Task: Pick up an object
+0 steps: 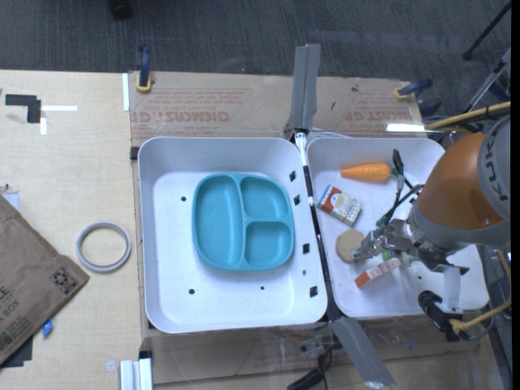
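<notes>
The right bin [422,149] holds an orange carrot [367,171] at the back, a small white and orange carton [340,205] near the left wall, a round tan disc [348,246] and a small red and white packet [376,274] at the front. My gripper [380,246] reaches in from the right and hangs low just right of the tan disc and just above the packet. Nothing shows as lifted.
The left bin [162,242] holds a teal divided plate [244,222]. On the bench to the left lie a grey tape ring [103,245] and a brown cardboard box [32,279]. A grey upright bar [305,88] stands behind the bins' shared wall.
</notes>
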Robot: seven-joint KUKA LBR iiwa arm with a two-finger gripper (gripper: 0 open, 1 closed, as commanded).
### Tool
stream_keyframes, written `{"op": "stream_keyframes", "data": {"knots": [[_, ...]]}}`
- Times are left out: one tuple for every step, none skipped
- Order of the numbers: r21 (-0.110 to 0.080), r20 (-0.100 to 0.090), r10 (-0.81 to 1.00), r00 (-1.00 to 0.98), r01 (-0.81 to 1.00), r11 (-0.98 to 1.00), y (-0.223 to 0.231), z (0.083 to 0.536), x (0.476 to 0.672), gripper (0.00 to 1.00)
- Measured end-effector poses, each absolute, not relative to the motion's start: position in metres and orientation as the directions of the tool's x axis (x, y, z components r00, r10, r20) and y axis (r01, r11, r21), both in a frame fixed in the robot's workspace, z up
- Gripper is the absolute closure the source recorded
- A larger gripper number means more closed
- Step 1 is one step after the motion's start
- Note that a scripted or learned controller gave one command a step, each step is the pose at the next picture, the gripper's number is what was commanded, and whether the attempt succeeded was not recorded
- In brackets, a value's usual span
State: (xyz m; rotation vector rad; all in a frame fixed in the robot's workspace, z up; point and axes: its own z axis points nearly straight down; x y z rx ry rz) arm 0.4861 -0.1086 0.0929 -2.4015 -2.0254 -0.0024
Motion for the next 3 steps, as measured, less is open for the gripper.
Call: {"op": "stream_keyframes", "data": {"knots": [[-0.002, 0.001, 0.985, 0.173, 0.985, -0.173, -0.109, 0.1, 0.486, 1.0], [-0.002, 0.001, 0.985, 0.173, 0.985, -0.173, -0.109, 0.101, 0.486, 0.0], [-0.002, -0.001, 0.98, 0.199, 0.98, -0.199, -0.141, 0.108, 0.55, 0.0]]}}
